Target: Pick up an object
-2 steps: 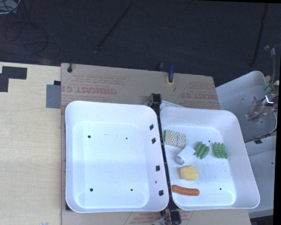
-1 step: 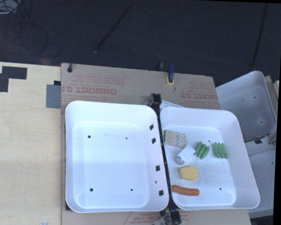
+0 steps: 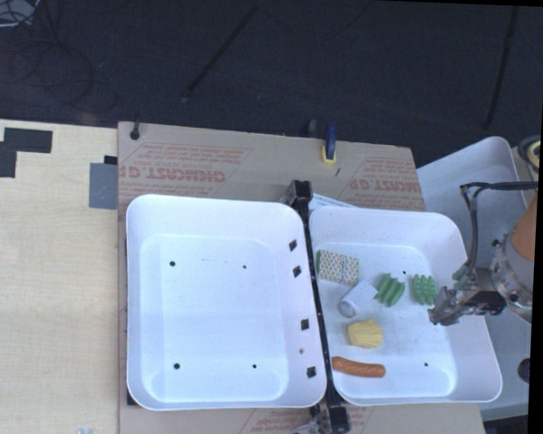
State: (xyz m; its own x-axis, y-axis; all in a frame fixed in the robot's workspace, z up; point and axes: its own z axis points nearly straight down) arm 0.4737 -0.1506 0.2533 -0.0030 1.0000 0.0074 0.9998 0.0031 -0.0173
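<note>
Pincer [image 3: 446,311] hovers at the right bin's [image 3: 476,381] right side, just beside a green ridged piece [image 3: 423,288]; whether it's clenched, I can't tell. Yellow chunk [image 3: 365,333] and orange sausage [image 3: 358,368] lie lower left of it.

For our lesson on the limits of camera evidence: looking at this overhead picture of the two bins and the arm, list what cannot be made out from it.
- Gripper, camera view: too small and blurred to tell its finger state or whether it touches anything.
- Arm: cut off by the right edge.
- Patterned item and grey-white object in the right bin: too small to identify.
- Green pieces: blurred; count unclear.
</note>
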